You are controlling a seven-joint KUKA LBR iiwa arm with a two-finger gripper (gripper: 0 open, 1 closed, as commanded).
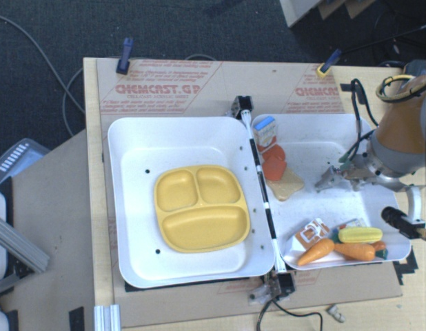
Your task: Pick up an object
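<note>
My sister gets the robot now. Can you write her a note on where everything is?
Gripper: low in the right bin, nothing visibly held.
Right bin: milk carton, red piece and bread slice by the divider; two carrots, corn and a small box at the near edge.
Left bin: yellow divided plate.
Done: nothing picked.
Left: grasp and lift one object.

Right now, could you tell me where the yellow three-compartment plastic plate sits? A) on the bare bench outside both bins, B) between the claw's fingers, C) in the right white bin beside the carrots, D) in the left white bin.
D: the yellow three-compartment plastic plate lies flat on the floor of the left white bin, apart from the claw over the right white bin.
</note>
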